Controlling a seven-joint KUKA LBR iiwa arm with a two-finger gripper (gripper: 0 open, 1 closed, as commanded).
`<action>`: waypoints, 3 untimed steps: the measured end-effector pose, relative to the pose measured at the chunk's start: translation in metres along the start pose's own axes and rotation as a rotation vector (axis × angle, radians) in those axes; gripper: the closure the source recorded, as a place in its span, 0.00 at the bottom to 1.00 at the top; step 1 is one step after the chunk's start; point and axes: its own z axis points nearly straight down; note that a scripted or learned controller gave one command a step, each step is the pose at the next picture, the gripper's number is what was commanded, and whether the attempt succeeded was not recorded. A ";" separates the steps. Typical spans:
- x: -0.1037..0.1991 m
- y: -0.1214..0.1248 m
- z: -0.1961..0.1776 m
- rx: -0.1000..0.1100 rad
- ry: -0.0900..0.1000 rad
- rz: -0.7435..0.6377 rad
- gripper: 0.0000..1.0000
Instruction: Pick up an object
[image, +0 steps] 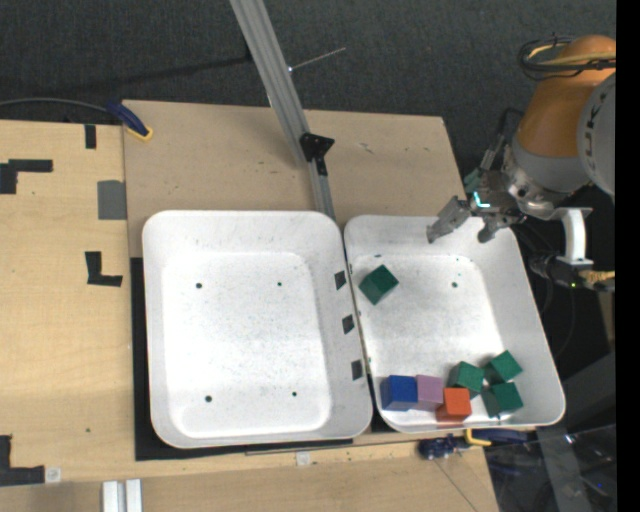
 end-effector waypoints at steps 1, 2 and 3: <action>0.000 0.001 -0.003 -0.004 -0.002 -0.001 0.00; 0.000 0.001 0.062 0.002 -0.001 0.000 0.00; 0.001 -0.001 0.106 0.000 -0.001 -0.001 0.00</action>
